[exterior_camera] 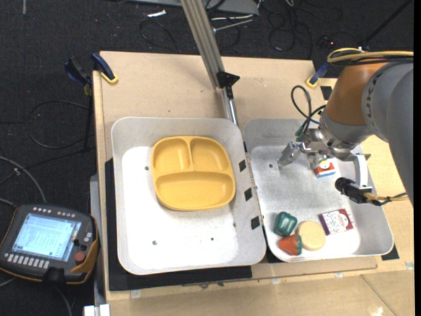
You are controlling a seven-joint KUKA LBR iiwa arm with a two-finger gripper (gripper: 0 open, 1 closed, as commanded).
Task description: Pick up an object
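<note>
Two shallow white bins sit side by side: the left bin holds a smooth yellow plastic plate with three sections, while the right bin holds a green and red pepper, a round pale yellow piece, a small flat pink packet and a small red and white box. The gripper hangs over the right bin just beside that box, and I cannot tell how its claw is set.

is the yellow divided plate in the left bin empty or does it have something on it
Empty: the yellow plate shows bare compartments, lying flat in the left bin.
</note>
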